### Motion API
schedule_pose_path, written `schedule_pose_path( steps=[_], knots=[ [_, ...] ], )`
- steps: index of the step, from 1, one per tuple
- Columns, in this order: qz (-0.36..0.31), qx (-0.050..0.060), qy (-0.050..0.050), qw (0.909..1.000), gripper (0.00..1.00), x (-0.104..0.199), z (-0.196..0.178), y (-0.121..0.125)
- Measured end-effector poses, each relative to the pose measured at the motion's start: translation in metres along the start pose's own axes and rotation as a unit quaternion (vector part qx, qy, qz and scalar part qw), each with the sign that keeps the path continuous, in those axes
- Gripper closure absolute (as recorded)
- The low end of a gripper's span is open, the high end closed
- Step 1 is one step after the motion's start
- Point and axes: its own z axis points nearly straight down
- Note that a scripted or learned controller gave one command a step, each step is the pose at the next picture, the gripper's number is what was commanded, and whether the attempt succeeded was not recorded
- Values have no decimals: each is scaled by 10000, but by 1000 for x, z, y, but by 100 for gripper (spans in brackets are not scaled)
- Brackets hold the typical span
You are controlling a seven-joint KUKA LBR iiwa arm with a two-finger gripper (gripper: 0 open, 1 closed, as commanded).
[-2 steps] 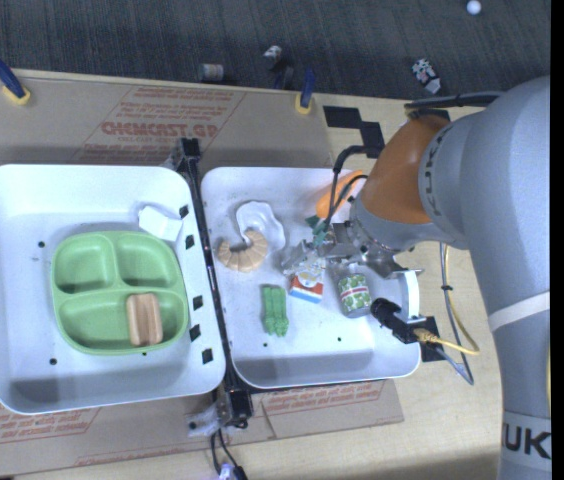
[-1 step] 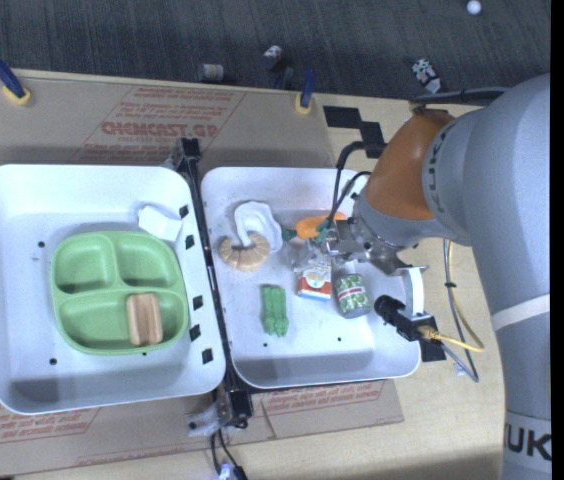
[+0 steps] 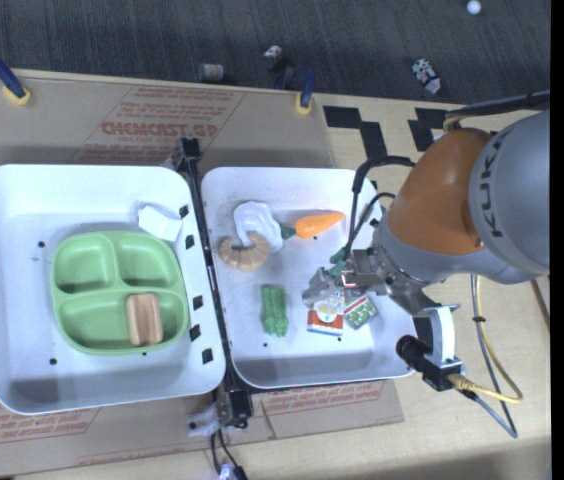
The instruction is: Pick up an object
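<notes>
- Two shallow white bins sit side by side on a bench, seen from above at a slant.
- The left bin (image 3: pixel 2 268) holds a green divided plate (image 3: pixel 117 288), with a brown hot-dog toy (image 3: pixel 143 319) in the plate's lower right compartment.
- A small white object (image 3: pixel 160 221) lies just above the plate.
- The right bin (image 3: pixel 292 368) holds a white cup-like object (image 3: pixel 254 218), touching a tan ring-shaped pastry (image 3: pixel 244 253).
- An orange carrot (image 3: pixel 317 224) lies right of the white object.
- A green vegetable (image 3: pixel 274 310) lies near the bin's centre.
- Small flat food packets (image 3: pixel 342 314) sit at the bin's right.
- The grey and orange arm enters from the right of the frame; its gripper (image 3: pixel 330 283) is low over the packets.
- Whether anything sits between its fingers cannot be told.
</notes>
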Motion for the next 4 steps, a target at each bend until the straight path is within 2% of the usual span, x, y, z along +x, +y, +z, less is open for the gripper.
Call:
schedule_pose_path(
  steps=[1, 3, 4],
  knots=[
    [-10, 2, 2, 10000, 100, 80, 5, 1],
    [-47, -21, -6, 10000, 100, 80, -16, 4],
    [-3, 0, -1, 10000, 100, 118, 5, 1]
  ],
)
